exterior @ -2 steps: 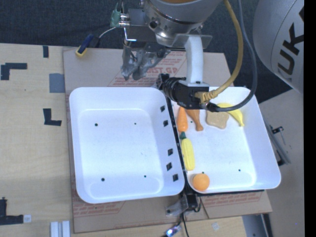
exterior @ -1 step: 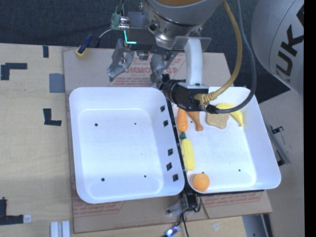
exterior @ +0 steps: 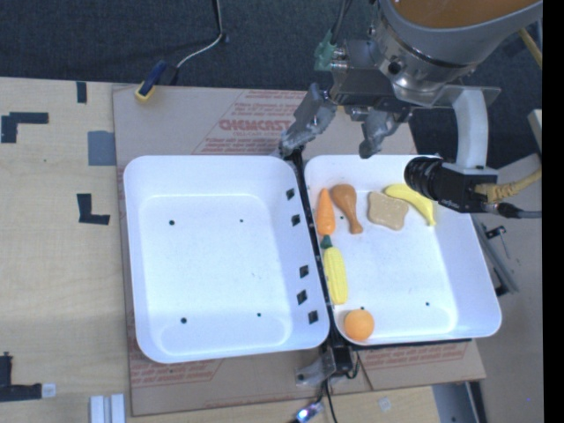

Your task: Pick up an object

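Nearest, an orange (exterior: 359,325) was seen at the right bin's (exterior: 458,320) front edge, with a corn cob (exterior: 335,274) behind it. Farther back, a carrot (exterior: 325,211), drumstick (exterior: 345,205), bread slice (exterior: 386,211) and banana (exterior: 413,201) were lined up. Beyond them, the gripper (exterior: 339,137) was held spread open and empty above the bin's far rim.

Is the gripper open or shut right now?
Open. The gripper hangs above the far rim of the right bin, its jaws spread well apart with nothing between them.
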You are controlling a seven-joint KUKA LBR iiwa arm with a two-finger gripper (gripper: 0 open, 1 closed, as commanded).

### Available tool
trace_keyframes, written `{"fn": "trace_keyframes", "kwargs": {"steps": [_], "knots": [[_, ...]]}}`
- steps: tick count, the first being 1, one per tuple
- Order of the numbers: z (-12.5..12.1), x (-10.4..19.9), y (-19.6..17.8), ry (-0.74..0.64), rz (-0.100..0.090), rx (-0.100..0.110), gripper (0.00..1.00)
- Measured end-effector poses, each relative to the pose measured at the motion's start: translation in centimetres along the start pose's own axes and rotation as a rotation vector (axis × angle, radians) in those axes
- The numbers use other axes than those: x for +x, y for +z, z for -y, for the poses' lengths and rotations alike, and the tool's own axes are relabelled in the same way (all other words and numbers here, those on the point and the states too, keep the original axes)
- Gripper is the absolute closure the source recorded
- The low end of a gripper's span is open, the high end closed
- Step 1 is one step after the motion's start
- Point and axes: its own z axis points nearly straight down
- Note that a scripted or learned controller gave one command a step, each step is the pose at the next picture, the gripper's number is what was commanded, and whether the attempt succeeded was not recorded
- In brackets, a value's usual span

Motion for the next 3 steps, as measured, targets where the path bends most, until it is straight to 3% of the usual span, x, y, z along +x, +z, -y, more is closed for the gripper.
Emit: {"fn": "trace_keyframes", "kwargs": {"steps": [1, 3], "knots": [[0.0, 0.6, -0.9, -0.010, -0.001, 0.001, 1.00], [0.1, 9.7, 0.1, -0.014, -0.003, 0.000, 1.00]]}}
